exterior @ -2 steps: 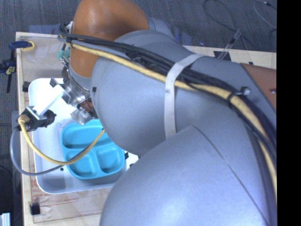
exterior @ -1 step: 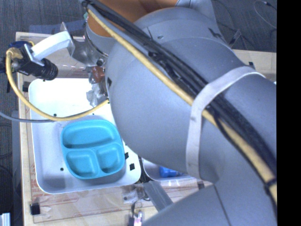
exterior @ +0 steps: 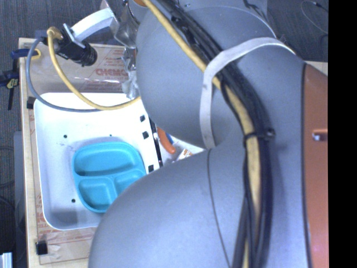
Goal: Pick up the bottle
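Observation:
The grey arm (exterior: 223,121) covers most of the view and hides the right bin almost wholly. A small patch of that bin shows between the arm's links, with an orange and white object (exterior: 169,143) in it; I cannot tell whether it is the bottle. The gripper is hidden behind the arm.
The left white bin (exterior: 50,149) holds a blue divided tray (exterior: 106,172). A yellow cable (exterior: 72,88) loops over the bin's far edge, by a black fitting (exterior: 75,49). A black divider (exterior: 152,144) separates the two bins.

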Motion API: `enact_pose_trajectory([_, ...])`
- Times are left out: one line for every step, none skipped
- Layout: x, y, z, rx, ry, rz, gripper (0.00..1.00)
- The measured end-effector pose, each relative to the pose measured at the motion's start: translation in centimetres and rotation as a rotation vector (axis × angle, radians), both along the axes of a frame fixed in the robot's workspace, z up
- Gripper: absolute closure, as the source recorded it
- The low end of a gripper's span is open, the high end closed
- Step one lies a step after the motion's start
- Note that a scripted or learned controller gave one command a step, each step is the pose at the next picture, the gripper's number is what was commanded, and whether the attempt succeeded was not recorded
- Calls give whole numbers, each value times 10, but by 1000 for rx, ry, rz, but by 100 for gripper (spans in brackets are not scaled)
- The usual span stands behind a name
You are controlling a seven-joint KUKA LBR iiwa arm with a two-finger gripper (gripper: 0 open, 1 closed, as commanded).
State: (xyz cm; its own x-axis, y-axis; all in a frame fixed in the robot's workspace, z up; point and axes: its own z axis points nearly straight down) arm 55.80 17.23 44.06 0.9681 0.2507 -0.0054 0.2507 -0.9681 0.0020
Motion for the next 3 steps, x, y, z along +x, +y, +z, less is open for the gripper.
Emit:
enact_pose_trajectory([-43, 5, 0, 1, 0, -47, 100])
enact_pose_trajectory([-33, -23, -1, 4, 6, 385, 100])
enact_pose_trajectory([-38, -32, 1, 2, -2, -14, 100])
